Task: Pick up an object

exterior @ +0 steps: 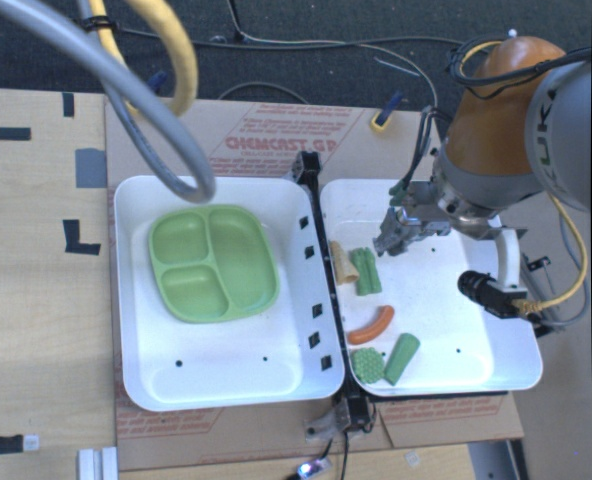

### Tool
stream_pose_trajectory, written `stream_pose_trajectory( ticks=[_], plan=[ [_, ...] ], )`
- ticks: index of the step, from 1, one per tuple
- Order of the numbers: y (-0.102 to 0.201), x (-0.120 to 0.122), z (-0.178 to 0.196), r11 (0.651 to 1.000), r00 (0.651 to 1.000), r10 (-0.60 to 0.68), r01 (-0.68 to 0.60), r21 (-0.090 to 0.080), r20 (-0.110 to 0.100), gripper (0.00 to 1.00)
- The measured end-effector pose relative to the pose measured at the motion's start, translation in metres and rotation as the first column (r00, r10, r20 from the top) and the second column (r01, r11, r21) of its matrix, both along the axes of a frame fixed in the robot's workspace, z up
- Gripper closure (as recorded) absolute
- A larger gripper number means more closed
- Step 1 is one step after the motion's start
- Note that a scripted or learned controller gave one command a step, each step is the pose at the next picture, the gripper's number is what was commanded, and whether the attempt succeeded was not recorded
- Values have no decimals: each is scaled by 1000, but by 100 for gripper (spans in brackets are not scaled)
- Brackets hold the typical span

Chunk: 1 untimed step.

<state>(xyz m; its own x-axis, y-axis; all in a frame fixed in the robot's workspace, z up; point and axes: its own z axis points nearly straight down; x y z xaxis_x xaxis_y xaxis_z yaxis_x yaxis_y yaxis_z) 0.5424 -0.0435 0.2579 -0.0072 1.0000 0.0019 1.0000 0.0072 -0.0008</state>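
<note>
From where I stand, the tool (391, 238) hangs over the right bin (466, 353), in its upper left part, just beside the green striped piece (366, 270) that lies next to a small tan piece (343, 266) by the divider. Whether the tool is released or clenched I cannot tell — the wrist covers it from this angle, and nothing is seen held in it.

The other candidates lie lower in the same bin: an orange sausage (371, 325), a green cylinder (401, 357) and a bumpy green piece (368, 366), the last two touching. The left bin (151, 368) carries only a green divided plate (214, 263).

I judge the nearest target is the green striped piece. To do it well, the tool should come straight down, centred across the narrow width of the piece — and keep away from the divider wall, because the tan piece sits so close that both could be pushed together.
</note>
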Motion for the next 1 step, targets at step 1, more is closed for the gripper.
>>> stream_pose_trajectory(
  ticks=[1],
  plan=[
    [61, 15, -2, 1000, 1000, 1, -1, -1, -1, 100]
  ],
)
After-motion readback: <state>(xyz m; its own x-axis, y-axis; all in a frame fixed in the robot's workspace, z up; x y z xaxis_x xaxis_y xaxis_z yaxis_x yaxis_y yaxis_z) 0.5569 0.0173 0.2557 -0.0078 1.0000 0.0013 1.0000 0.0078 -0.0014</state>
